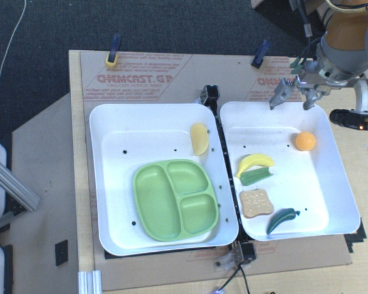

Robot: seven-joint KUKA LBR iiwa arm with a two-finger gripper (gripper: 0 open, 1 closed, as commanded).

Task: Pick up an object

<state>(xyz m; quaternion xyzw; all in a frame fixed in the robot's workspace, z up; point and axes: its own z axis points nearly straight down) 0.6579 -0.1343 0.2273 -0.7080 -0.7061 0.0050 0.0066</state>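
Observation:
My gripper [292,98] hangs over the far rim of the right bin [331,182], its two fingers spread open with nothing between them. Below it in that bin lie an orange ball [305,141] at the far right, a yellow banana [255,162] resting on a green pod [255,176], a slice of toast [256,203], and a dark green pepper [281,220] near the front. The ball is the closest of these to the gripper, apart from it.
The left bin [110,164] holds a green divided plate [175,198] and a pale yellow piece [199,138] at its far right wall. Clamps [112,49] hold the cardboard backing. A black bracket [210,94] sits between the bins.

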